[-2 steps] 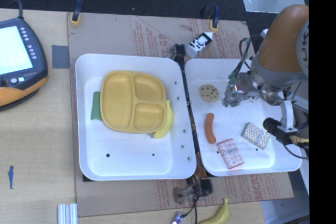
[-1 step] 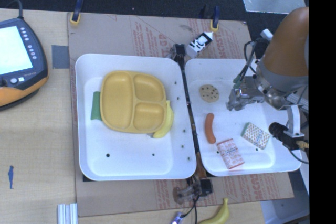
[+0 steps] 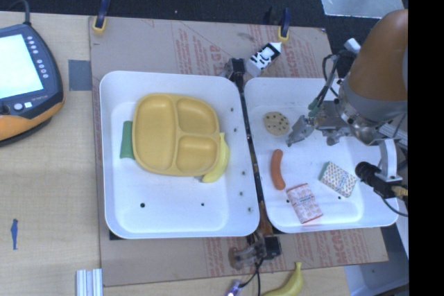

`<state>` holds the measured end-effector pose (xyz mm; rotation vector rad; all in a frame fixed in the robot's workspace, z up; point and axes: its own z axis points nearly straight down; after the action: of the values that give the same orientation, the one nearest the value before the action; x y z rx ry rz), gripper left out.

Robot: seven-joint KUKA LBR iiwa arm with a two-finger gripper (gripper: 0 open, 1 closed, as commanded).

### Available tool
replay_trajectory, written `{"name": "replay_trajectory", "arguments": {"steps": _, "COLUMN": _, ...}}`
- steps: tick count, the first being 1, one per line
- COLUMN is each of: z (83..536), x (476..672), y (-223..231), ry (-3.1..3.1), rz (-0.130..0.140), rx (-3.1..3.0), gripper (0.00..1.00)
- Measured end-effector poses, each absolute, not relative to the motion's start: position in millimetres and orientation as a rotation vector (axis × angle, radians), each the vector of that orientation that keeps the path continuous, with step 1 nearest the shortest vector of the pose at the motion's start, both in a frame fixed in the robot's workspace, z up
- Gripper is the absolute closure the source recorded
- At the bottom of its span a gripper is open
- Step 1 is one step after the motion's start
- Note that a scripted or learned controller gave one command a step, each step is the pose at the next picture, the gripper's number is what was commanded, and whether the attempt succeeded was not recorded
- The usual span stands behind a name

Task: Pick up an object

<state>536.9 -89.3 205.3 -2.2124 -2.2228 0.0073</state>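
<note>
A grey KUKA arm (image 3: pixel 374 73) with an orange band reaches in from the right over the right-hand white bin (image 3: pixel 277 218), its gripper (image 3: pixel 316 129) hanging above the bin's upper middle. From where I stand, its metal fingers (image 3: pixel 300 132) look splayed apart with nothing between them.

Four small objects lie loose on the floor of this bin. A round chocolate-chip cookie (image 3: pixel 276 123) sits just left of the gripper, near the bin's inner wall. Below it, a sausage (image 3: pixel 277 169) lies lengthwise, close to the divide between the bins. A red-and-white packet (image 3: pixel 304 202) rests near the front edge, and a pale patterned packet (image 3: pixel 338 179) lies to its right, below the arm's wrist.

The left-hand white bin (image 3: pixel 173 222) holds a yellow divided plate (image 3: pixel 175 133), which covers most of a green item (image 3: pixel 126 140) at its left side and a yellow banana (image 3: pixel 220 161) peeking out at its lower right.

On the bench outside the bins, a control pendant (image 3: pixel 24 83) with a lit screen sits at far left, a small black-and-white carton (image 3: pixel 264 56) lies behind the bins, and a second banana (image 3: pixel 287 282) lies at the front edge. Blue-handled clamps (image 3: pixel 101 13) pin the cardboard sheet (image 3: pixel 208 45) beneath.
</note>
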Motion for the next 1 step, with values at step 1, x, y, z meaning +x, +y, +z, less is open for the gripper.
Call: {"name": "replay_trajectory", "arguments": {"steps": 1, "z": 95.8, "x": 563.2, "y": -94.8, "ry": -2.224, "rz": 0.008, "rx": -2.214, "gripper": 0.0}}
